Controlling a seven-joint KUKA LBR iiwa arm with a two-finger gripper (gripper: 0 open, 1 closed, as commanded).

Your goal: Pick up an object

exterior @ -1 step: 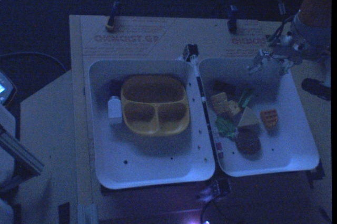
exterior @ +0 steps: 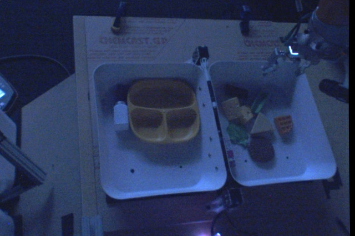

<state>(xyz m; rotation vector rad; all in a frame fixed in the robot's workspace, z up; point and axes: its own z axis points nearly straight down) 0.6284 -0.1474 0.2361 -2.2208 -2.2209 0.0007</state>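
Lying nearest the camera in the right bin (exterior: 310,165), a dark round piece (exterior: 260,150) sits close to the front wall. Just behind it rest a pale wedge (exterior: 261,124) and, to its left, a green scrap (exterior: 237,133); the three crowd together, though the dim light hides whether they touch. An orange block (exterior: 283,125) lies to the right of the wedge, slightly apart from it. Farther back are two yellowish cubes (exterior: 236,109) side by side, a thin green strip (exterior: 258,101) leaning across beside them, and a dark lump (exterior: 236,91) behind.

In the left bin (exterior: 144,182), a yellow tray (exterior: 163,110) with three compartments lies flat near the middle, and a small white bottle (exterior: 121,115) stands just beside its left edge.

Both bins rest on a pale surface (exterior: 83,118) printed with faint lettering along its far side.

At the far right corner of the right bin, the jaws (exterior: 284,60) hover above the back wall, well apart from every piece; whether they are apart or together I cannot tell, and nothing is visible between them. The arm (exterior: 333,1) rises behind toward the upper right.
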